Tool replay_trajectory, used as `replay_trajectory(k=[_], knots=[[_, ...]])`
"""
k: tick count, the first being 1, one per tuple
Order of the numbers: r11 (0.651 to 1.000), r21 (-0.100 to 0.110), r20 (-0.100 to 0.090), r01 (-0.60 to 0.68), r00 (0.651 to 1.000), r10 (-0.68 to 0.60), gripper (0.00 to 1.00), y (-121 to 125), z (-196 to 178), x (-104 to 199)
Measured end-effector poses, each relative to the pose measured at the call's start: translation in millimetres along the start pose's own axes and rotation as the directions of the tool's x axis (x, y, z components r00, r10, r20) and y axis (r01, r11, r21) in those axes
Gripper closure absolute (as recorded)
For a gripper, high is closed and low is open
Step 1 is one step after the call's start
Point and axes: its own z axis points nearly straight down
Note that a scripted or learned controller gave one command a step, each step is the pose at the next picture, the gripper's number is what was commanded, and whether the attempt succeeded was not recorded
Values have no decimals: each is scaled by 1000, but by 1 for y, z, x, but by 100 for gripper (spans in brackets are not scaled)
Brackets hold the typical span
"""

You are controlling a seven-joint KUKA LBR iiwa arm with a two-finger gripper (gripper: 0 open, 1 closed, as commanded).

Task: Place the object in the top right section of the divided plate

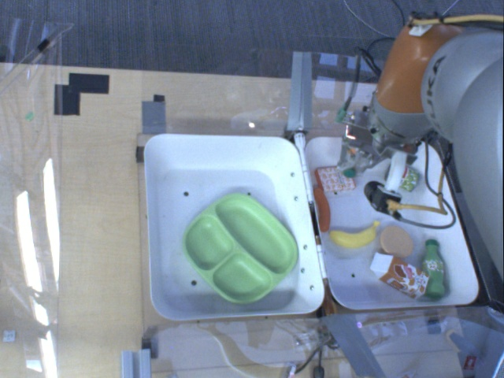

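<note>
Beside banana point(353, 237), unreadable patterned packet point(402, 279)

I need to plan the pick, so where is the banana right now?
The banana lies in the right bin, near its left wall, just below the gripper and left of a round tan disc.

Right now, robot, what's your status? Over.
Hand low over right bin, grip unclear. Green divided plate waits in left bin, sections bare. Banana, bottle untouched.
</note>
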Motion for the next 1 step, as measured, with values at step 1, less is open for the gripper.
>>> replay_trajectory(k=[1], knots=[[999,-6,-4,-48,999,48,100,-92,8,54]])
